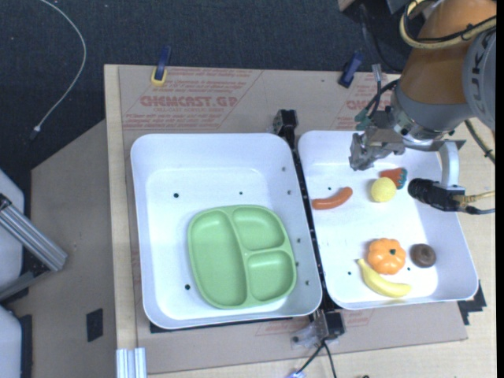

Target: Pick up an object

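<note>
Jaws [364, 157], state impossible to tell, hovering over right bin [335, 278] far edge, near lemon [383, 189] and sausage [332, 199].

You're looking at a dark blue carpeted floor [197, 22] around a cardboard-topped bench [236, 89] printed with red lettering. A thin white cable [75, 22] loops across the floor beyond the bench's far left corner, and two blue clamps [161, 65] grip its far edge.
</note>
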Controlling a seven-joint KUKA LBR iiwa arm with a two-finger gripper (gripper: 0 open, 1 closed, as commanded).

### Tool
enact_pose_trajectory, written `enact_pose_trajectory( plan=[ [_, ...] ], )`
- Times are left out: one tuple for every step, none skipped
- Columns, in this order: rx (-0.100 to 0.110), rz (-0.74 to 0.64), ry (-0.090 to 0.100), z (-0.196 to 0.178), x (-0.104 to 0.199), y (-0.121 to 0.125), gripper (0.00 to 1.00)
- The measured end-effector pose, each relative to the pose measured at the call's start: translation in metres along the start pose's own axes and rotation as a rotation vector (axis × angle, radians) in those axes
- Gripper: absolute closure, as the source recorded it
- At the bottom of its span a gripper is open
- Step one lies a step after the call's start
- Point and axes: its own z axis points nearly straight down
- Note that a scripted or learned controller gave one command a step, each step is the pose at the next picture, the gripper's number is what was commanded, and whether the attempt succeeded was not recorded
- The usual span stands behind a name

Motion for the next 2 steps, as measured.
enact_pose_trajectory(
  plan=[
    [0.000, -0.001, 0.001, -0.005, 0.060, 0.012, 1.00],
    [0.001, 0.000, 0.001, -0.005, 0.119, 0.023, 1.00]
  ],
)
